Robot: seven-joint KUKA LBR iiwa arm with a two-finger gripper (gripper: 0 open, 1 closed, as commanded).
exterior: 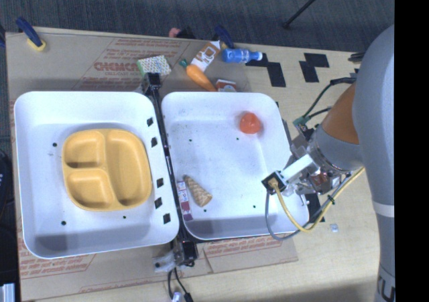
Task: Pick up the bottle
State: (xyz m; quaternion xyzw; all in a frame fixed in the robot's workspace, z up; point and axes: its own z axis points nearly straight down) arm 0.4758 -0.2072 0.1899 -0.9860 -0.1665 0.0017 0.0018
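Arm (373,93) enters from 3 o'clock. L bin (30,180) holds yellow plate (106,168). Gripper (303,190) at R bin's (221,153) 4 o'clock rim, grip state can't tell. Blue bottle (240,56) lies outside, 12 o'clock of R bin.

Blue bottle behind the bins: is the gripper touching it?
Apart. The camera view shows the blue bottle lying on the bench beyond the right bin, while the gripper hangs at that bin's right rim, far from it.

Grey arm (377,93) reaching in from right, orange band (345,118) above wrist, tool (314,183) angled left.
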